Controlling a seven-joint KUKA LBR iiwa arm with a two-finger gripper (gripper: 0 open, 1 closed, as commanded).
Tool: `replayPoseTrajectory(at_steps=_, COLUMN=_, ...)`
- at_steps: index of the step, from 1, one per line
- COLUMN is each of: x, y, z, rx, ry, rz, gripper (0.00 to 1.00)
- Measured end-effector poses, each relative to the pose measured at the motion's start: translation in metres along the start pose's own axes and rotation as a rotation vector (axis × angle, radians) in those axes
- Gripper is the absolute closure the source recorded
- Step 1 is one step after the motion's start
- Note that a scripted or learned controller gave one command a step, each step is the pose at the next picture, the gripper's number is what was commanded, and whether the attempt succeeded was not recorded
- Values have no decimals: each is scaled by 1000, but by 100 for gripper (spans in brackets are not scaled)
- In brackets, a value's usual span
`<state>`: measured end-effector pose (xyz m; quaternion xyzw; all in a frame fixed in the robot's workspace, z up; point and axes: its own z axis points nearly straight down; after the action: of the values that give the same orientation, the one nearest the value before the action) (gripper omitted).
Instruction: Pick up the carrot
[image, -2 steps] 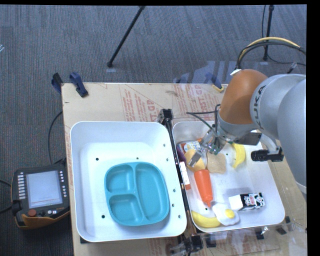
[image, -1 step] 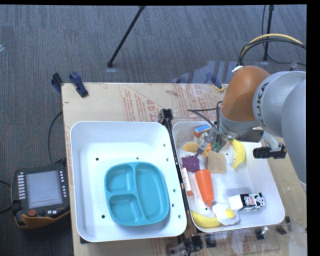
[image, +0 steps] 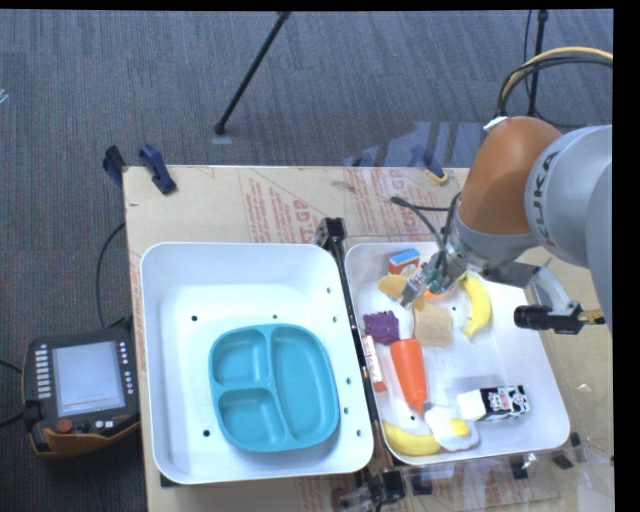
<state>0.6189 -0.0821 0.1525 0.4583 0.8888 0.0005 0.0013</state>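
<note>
The claw hangs over the upper part of the right bin, its tip just above a tan bread slice; whether it is wide or narrow cannot be told. A banana lies just right of it, a purple toy to its lower left. The carrot lies below, mid-bin, apart from the claw. The left bin holds a blue plate.
</note>
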Motion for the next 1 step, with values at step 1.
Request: replayPoseTrajectory(at_steps=1, x=-17, y=8, z=65, rx=2, ry=0, rz=33, gripper=100)
